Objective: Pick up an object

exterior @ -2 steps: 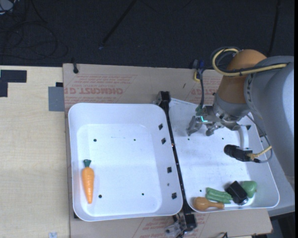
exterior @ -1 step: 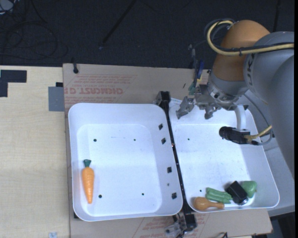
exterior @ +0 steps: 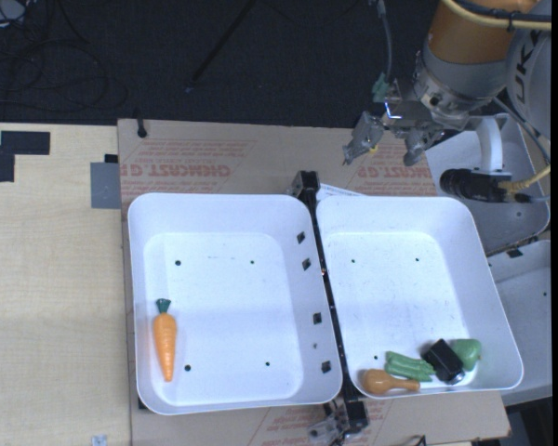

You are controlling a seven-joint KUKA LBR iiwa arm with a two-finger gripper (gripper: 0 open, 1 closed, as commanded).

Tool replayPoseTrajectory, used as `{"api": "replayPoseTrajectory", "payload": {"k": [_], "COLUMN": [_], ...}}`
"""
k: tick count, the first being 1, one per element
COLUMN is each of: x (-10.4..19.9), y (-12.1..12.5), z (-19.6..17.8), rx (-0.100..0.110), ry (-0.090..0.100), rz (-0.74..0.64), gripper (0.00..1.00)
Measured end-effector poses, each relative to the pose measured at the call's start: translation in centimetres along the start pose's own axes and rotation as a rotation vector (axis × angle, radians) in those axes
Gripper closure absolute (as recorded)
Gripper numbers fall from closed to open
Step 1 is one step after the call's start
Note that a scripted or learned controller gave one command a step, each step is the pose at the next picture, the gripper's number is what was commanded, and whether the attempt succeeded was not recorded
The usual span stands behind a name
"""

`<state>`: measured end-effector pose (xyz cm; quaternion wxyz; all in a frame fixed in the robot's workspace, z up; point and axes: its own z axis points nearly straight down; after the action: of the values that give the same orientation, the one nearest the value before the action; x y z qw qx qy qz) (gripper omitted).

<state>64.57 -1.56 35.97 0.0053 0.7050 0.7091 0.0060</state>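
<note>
My two white bins [exterior: 400,216] sit on a brown cardboard sheet [exterior: 232,156]; left of that sheet is pale wooden benchtop [exterior: 46,286] with dark patches [exterior: 102,184].

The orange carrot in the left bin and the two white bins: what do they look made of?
The orange carrot with a green top looks like moulded plastic, a toy: uniform colour, smooth, faintly glossy skin. The left white bin and right white bin seem thin formed plastic, with rounded corners and a satin sheen, though the view cannot confirm it.
</note>
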Motion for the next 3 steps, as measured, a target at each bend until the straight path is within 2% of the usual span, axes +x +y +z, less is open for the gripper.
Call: {"api": "replayPoseTrajectory", "payload": {"k": [1,2,3], "x": [8.7,4.2,5.4], "y": [0.1,-0.8,0.0], "z": [-17.5,9.1,-5.2], "rx": [0.000,0.037,0.003], "ry": [0.002,-0.003,0.000], "rz": [-0.004,0.009,0.003], "gripper": [0.00,0.00,0.00]}}
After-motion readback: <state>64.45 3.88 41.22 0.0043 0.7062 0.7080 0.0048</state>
